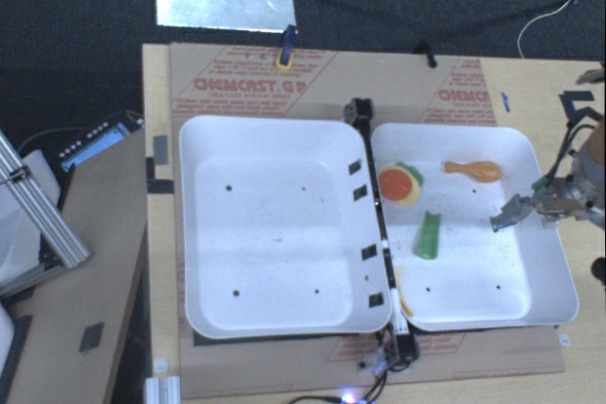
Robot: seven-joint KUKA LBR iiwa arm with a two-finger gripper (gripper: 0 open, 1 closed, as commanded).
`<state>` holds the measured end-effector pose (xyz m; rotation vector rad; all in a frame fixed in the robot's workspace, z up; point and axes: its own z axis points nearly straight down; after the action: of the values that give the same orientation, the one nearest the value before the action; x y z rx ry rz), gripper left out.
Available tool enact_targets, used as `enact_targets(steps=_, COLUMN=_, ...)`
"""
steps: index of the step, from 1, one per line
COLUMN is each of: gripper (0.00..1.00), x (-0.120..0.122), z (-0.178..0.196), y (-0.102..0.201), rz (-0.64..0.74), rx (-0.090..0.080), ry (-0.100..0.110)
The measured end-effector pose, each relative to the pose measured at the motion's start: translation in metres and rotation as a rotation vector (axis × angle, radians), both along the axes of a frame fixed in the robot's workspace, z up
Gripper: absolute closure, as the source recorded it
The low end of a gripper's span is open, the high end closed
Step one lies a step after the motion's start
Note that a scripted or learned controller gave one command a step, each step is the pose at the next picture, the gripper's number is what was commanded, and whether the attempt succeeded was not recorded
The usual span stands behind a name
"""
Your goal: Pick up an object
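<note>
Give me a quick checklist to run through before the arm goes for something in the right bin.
1. Targets present in the right bin: a green block, an orange drumstick-shaped toy and a round red, yellow and green toy. Ok.
2. Pincer in view at the bin's right side, nothing seen between its tips. Ok.
3. Pincer opening: cannot tell.
4. Pincer over a target: not ok, it sits right of the green block with bare floor beneath.
5. Targets apart from each other: ok.
6. Height above the bin floor: cannot tell.
</note>
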<state>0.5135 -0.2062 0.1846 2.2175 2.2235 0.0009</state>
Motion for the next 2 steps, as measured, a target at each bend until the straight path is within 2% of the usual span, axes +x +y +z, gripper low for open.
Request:
enact_targets(steps=1, gripper=0.00, x=0.067, z=-0.103, y=0.046, rz=0.007, rx=0.003, ry=-0.001)
enact_targets(steps=2, gripper=0.00, x=0.125, z=-0.099, y=0.076, rz=0.006, rx=0.000, ry=-0.007)
